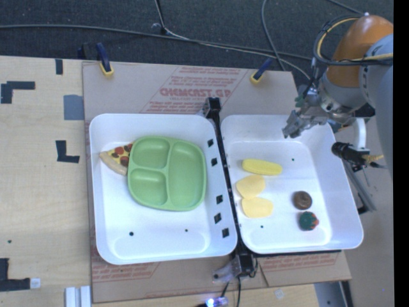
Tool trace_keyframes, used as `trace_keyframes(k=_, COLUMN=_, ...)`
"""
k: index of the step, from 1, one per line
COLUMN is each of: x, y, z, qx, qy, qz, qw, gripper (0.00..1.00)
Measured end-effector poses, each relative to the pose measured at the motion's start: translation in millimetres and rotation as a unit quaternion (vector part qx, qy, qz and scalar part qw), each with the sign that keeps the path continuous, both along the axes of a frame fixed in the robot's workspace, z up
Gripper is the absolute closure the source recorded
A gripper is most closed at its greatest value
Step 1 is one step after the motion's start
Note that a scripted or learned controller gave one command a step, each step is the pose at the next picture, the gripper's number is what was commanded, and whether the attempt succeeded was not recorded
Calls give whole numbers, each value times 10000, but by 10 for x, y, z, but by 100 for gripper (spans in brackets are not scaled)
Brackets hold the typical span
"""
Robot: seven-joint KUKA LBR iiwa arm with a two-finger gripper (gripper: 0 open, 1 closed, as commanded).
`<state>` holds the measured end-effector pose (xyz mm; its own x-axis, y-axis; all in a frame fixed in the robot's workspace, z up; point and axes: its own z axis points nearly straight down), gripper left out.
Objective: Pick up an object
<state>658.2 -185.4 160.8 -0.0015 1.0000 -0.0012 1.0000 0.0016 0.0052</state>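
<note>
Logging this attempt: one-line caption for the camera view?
Two-finger gripper above right white bin's far rim; three yellow pieces and two small round items lie untouched inside.

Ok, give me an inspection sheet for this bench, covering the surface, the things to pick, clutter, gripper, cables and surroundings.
Surface: two white bins side by side, left bin and right bin, on a cardboard sheet over a wooden bench.
Job's things: in the right bin, three yellow pieces, a brown round piece and a green ball; in the left bin, a green divided plate lying partly over a pizza slice.
Clutter: nothing seen.
Gripper: gripper above the right bin's far edge, holding nothing.
Cables: black cables across the dark floor behind.
Surroundings: two clamps on the cardboard's far edge; black tape marks on the bench.
</note>
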Motion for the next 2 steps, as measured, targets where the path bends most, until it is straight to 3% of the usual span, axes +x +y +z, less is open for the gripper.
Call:
trace_keyframes(k=1, x=86, y=-29, z=470, qx=-1, qy=6, qz=1, qw=10000, gripper=100)
trace_keyframes(k=2, x=87, y=-25, z=411, qx=0, qy=31, qz=-1, qw=10000, gripper=100)
